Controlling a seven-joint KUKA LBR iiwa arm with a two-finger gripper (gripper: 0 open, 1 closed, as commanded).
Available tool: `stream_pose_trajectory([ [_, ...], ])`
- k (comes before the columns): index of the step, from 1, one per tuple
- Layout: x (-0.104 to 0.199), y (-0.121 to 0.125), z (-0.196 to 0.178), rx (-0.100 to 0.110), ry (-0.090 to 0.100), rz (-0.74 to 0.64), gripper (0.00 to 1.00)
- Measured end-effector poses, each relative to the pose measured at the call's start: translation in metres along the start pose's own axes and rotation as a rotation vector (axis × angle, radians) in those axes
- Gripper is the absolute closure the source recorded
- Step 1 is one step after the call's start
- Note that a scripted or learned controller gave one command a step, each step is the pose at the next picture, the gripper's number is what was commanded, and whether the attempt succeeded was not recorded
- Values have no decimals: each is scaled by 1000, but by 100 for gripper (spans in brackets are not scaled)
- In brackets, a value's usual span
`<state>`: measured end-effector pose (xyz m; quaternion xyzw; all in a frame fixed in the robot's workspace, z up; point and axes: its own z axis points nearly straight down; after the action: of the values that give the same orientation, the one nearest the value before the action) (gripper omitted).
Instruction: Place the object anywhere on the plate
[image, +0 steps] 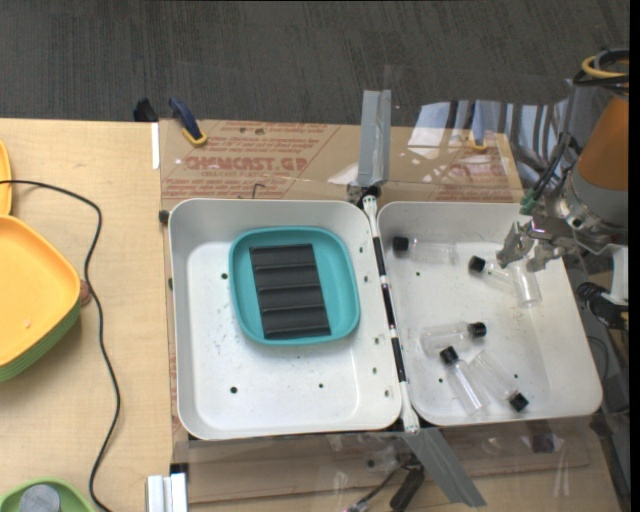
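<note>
**Clear tubes scattered in the right bin, plate waiting in the left**

Dark carpet runs behind a pale wooden bench, where a flattened sheet of printed cardboard lies under two shallow white bins. In the left bin sits a teal plate, square with rounded corners and a smooth raised rim, its middle covered by a black ribbed insert. A thin metal divider runs between the bins.

Inside the right bin lie several small clear plastic tubes with black caps, hard to make out against the white. One tube lies near the front, others close beside it, another near the back left corner, and one just under the arm's tip.

At the right bin's far right edge the gripper hangs over that last tube; whether its claw is spread or closed cannot be told, since the metal parts blur together.

Off to the left, stacked yellow dishes rest on the bench beside a looping black cable. A blue and yellow clamp lies at the cardboard's back edge.
</note>
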<state>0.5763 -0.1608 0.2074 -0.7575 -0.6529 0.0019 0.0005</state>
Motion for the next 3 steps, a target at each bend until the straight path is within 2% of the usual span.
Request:
stream_pose_trajectory([
  [1,0,0,0,0,0,0,0],
  [2,-30,-4,-95,-1,0,68,0],
  [3,-51,36,-202,0,0,356,0],
])
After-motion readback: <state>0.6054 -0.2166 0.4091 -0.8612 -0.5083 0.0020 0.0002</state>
